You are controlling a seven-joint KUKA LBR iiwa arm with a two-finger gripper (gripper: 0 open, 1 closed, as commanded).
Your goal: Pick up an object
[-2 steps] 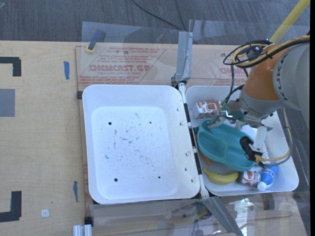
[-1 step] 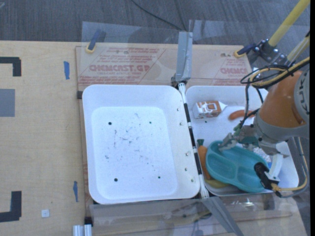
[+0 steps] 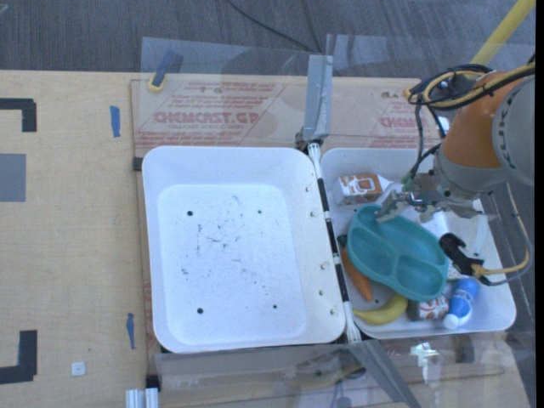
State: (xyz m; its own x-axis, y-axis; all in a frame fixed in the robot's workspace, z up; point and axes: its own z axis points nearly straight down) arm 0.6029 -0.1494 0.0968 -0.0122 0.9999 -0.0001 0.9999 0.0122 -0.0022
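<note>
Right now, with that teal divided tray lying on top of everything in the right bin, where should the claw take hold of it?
Probably the teal tray's raised rim at its upper-left corner, coming down from above. It lies nearly flat and far too wide to span, so only the thin edge fits. The claw is beside that corner, and the banana crowds the lower edge.

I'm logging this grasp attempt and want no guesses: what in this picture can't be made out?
- Gripper: its fingers are too small and cluttered to read against the teal tray.
- Banana and orange carrot-like piece: mostly hidden under the tray.
- Small carton: label too small to read.
- Blue-capped bottle: partly hidden by the tray and a black cable.
- Arm: cut off by the right edge.
</note>
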